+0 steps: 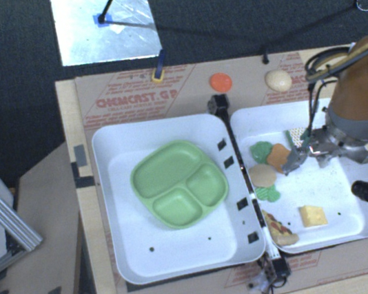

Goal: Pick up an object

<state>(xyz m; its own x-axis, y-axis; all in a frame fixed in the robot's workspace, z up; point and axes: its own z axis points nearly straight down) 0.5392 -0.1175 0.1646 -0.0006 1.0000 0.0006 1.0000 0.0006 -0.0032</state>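
Orange food piece [279,155] lies tilted, long axis running upper-right to lower-left; gripper [295,160] beside it, finger state indeterminable.

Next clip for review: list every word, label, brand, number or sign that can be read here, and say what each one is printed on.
"CHEMCAST GP" (best reading, letters blurred): large red print on the brown cardboard sheet under the two bins, along its far edge.
Smaller red lines beside and below that print: too blurred to read.
Red print on the cardboard's near edge, below the bins: too small to read.
No text on the green divided plastic plate, the white bins or the food pieces.
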